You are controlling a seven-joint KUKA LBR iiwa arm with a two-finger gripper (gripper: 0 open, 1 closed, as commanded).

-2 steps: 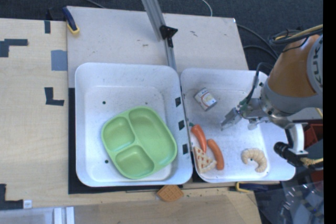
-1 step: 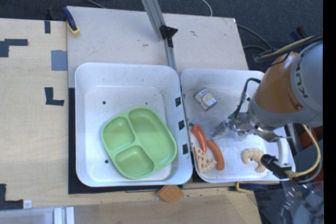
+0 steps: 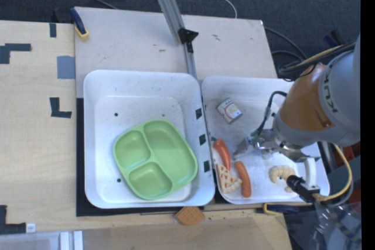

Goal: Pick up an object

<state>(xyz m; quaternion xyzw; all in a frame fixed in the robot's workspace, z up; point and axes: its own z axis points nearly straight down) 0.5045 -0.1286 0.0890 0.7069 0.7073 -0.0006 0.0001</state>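
Note:
The right bin (image 3: 258, 86) holds several small items. A small grey can with an orange label (image 3: 229, 110) lies near its back. An orange carrot (image 3: 222, 153), a red sausage (image 3: 243, 178) and a tan waffle piece (image 3: 227, 180) lie along its front left. A pale curled pastry (image 3: 282, 173) sits at the front right. My gripper (image 3: 246, 147) hangs low over the middle of this bin, just right of the carrot and above the sausage. Nothing shows in its grasp.
The left bin (image 3: 99, 85) holds a green divided plate (image 3: 154, 158). A brown cookie (image 3: 188, 215) lies on the bench outside the bins' front edge. A metal pole (image 3: 170, 0) slants down to the gap between the bins. A blue and yellow tool (image 3: 79, 23) lies at the back left.

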